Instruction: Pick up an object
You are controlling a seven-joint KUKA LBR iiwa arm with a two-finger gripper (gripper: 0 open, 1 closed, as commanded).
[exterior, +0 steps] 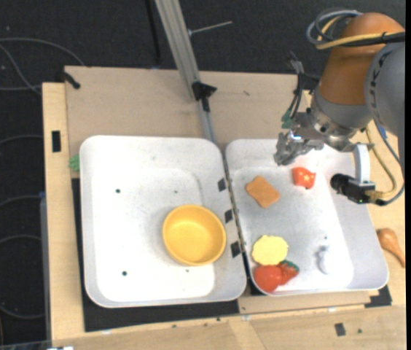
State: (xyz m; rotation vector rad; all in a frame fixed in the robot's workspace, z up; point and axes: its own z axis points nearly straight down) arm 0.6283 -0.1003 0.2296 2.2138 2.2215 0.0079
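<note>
My gripper [287, 152] hangs over the far edge of the right bin [351, 265], above and left of a small red object [304, 177]. A tan bread-like piece [262, 192] lies in that bin a little nearer than the gripper. Near the bin's front sit a yellow round piece [269, 250], a red strawberry-like toy [269, 276] and a small grey object [323, 259]. A yellow bowl [193, 234] rests in the left bin [118, 173]. I see nothing between the fingers.
A metal pole [180, 46] slants up from between the bins at the back. An orange object [390, 243] lies on the bench right of the right bin. A black cable part [351, 188] hangs off the arm over the bin's right rim.
</note>
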